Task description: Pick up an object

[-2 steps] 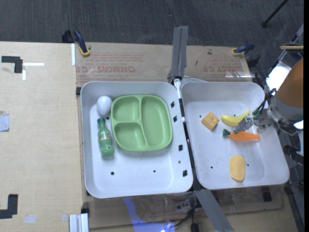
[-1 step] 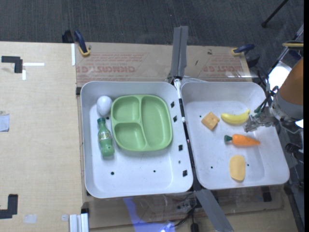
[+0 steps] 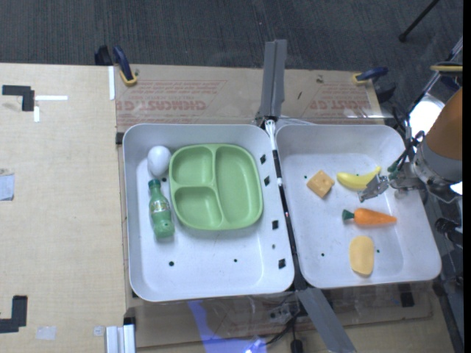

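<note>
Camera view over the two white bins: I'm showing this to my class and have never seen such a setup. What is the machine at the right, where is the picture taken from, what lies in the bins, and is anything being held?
The picture comes from one fixed camera above the bench, looking down at a slant. The machine at the right is a robot arm; its claw reaches into the right bin, beside a banana. I cannot tell whether the claw grips anything. That bin also holds a tan cube, a carrot and a pale yellow oval piece. The left bin holds a green divided plate, a small green bottle and a white egg-shaped object.
</note>
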